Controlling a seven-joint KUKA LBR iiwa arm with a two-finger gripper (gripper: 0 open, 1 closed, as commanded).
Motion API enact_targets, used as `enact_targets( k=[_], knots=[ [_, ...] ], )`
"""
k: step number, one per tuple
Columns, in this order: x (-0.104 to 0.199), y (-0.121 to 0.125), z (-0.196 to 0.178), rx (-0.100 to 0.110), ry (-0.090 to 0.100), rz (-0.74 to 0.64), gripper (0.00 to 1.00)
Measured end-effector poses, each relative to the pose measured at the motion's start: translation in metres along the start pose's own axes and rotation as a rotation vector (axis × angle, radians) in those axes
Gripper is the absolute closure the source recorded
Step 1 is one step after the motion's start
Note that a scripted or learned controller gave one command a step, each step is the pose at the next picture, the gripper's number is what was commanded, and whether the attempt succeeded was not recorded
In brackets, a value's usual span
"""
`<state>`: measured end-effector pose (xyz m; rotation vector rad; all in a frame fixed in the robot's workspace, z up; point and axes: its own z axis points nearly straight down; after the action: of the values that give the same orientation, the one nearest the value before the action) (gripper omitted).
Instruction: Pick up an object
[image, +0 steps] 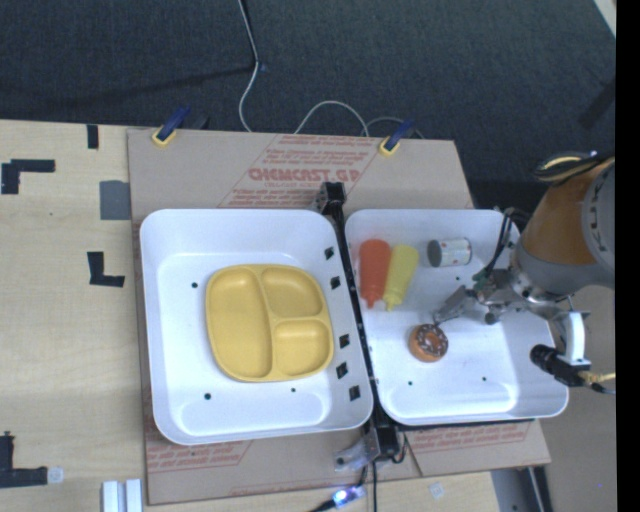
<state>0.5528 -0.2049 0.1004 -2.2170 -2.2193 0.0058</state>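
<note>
1. Reaching in from the right of the frame, the gripper (455, 305) hangs over the right bin (500, 400), its tip low near the bin's middle.
2. Its fingers are too small and dark against the wrist to read; I cannot tell whether they stand apart or together, and nothing is visibly held between them.
3. The nearest candidate is the donut (428, 342), a round brown toy with pale sprinkles, lying on the bin floor just below and left of the tip, seemingly apart from it.
4. Other choices sit in the same bin: a red bottle (373, 270) and a yellow bottle (401, 275) lie side by side and touching against the left wall, and a small grey can (450, 251) lies on its side toward the upper part.
5. The left bin (160, 300) holds a yellow divided plate (268, 322), well apart from the arm and likely a poor target.
6. To do this step well, I judge the tip should centre over the donut before descending, with the jaws straddling its width, not landing on top.
7. The donut is low and round, so a shallow or off-centre close could squeeze it sideways; going right down to the floor seems wise.
8. Lifting straight up, clear of the bottles, should avoid nudging them.
</note>
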Motion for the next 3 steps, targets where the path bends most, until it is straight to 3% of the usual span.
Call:
enact_targets(
  k=[1,3],
  knots=[
    [0.001,0.001,-0.013,-0.003,0.0,-0.001,1.0],
    [0.005,0.013,-0.104,-0.01,-0.002,-0.001,1.0]
  ],
)
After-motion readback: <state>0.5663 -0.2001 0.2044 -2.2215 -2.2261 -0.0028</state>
